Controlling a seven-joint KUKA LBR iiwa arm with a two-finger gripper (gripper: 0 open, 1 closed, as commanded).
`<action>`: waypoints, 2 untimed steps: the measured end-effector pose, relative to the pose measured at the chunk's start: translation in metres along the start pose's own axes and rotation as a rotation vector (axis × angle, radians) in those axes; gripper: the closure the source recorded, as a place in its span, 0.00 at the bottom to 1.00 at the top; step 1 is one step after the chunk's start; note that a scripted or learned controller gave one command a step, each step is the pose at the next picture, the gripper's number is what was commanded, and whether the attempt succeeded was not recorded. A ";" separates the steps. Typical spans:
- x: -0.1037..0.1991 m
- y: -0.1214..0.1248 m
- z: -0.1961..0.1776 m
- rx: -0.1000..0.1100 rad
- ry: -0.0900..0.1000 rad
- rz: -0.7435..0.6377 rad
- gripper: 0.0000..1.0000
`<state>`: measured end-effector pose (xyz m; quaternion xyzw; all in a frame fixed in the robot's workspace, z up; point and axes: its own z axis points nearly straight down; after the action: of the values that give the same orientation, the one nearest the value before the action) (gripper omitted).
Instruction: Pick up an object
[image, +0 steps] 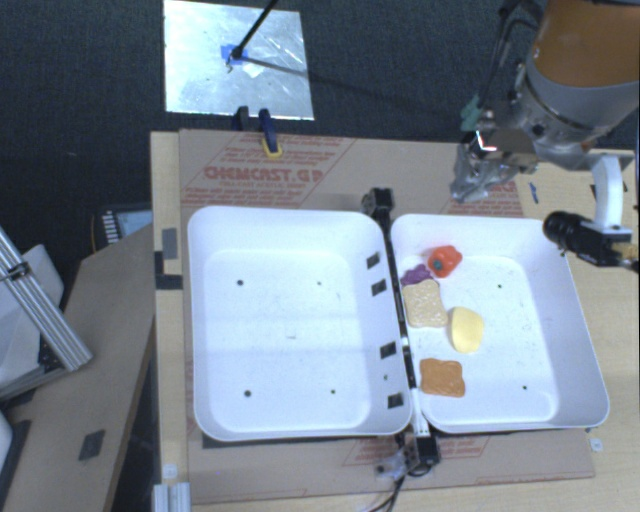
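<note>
Several small food toys lie along the left side of the right bin (560, 330): a red-orange pepper (444, 260), a purple piece (414, 273), a pale bread slice (425, 303), a yellow round piece (466, 329) and an orange-brown cracker (442, 377). My gripper (478, 180) hangs above the bench just behind the right bin's far edge, up and right of the pepper, with nothing between its fingers. The arm's orange band (585, 40) sits at the top right.
The left bin (215, 300) lies beside the right one, with black clips (380, 260) along the divider. A cardboard sheet (270, 170) lies under both bins. A foil-like sheet (237, 60) rests at the back left.
</note>
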<state>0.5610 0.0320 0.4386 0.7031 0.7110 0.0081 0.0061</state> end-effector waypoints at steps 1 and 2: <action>-0.019 -0.063 -0.106 0.004 0.000 0.007 1.00; 0.030 -0.065 0.037 0.031 -0.003 0.003 1.00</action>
<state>0.4963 0.0615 0.3999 0.7042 0.7100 -0.0040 -0.0037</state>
